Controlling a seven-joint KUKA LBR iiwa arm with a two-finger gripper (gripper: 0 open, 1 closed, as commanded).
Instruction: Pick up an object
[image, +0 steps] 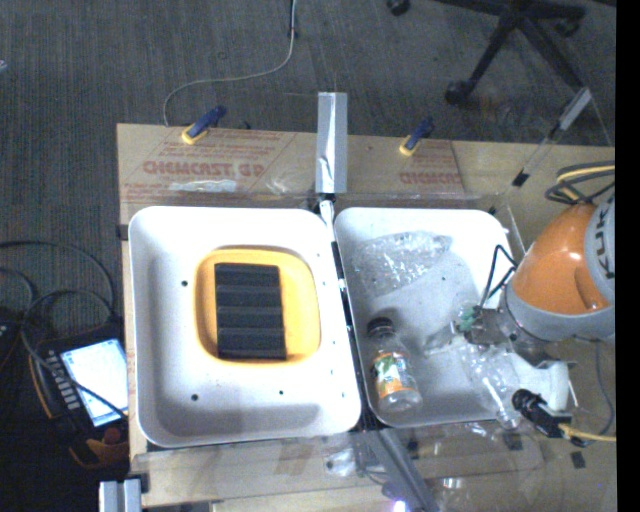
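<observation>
Fingers (478, 325): can't tell how far they're open, the wrist is blocking them and clear plastic is cluttering that spot. Nothing is visibly sitting between them. They're hovering low at the right edge of the right bin (450, 222). Small bottle (390, 370) is lying near that bin's front-left corner, dark cap pointing away from the front wall, well apart from the fingers. Crumpled clear wrap (405, 255) is sitting toward the bin's back. Yellow tray with black insert (255, 305) is occupying the left bin (160, 400). Judging the bottle: light, rigid, smooth, probably rolling easily, so I'm suggesting a pinch across the body mid-label. Wrap looks flimsy and slippery.
</observation>
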